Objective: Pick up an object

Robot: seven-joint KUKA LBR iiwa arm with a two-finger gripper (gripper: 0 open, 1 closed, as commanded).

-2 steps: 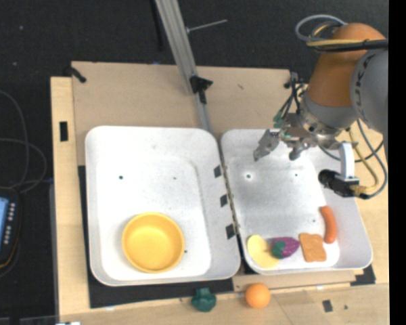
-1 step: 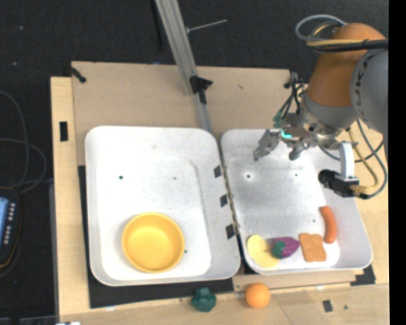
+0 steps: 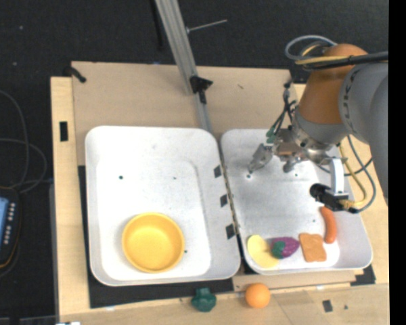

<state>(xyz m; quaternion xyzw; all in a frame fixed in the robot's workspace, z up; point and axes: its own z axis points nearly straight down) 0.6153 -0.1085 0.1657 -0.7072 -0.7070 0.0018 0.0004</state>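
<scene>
Your gripper (image 3: 274, 160) hangs over the bare upper part of the right bin (image 3: 271, 202), jaws spread on nothing, so you're at the approach stage and need to travel toward the near wall where the orange block (image 3: 313, 247) lies.

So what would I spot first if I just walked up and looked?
Probably the yellow bowl, sitting at the near end of the left bin. Next, the grey arm with its orange band, reaching in from the right and hanging its claw over the far part of the right bin. Then the row of small toys along that bin's near edge, like the orange block.
</scene>
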